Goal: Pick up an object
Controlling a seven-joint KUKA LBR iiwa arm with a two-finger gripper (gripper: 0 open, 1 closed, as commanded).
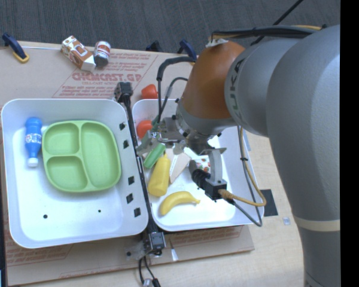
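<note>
Grey arm (299, 130), smooth casing with glossy orange band, fills the right side, wrist bent down into right bin (227, 217). Claw (170, 137) low in that bin; fingers hidden under the wrist, can't tell spread or closed. Just below-left of the claw: green pepper-shaped piece (154, 155), smooth yellow bottle-like piece (159, 174), then curved plastic banana (178, 201) near the front wall. Red piece (144, 127) beside the claw at the bin's left wall. Left bin (24, 220), shallow white plastic: matte green three-compartment plate (82, 155), blue-capped bottle (33, 140) lying left of it. Cardboard-covered counter (96, 79) behind.
</note>
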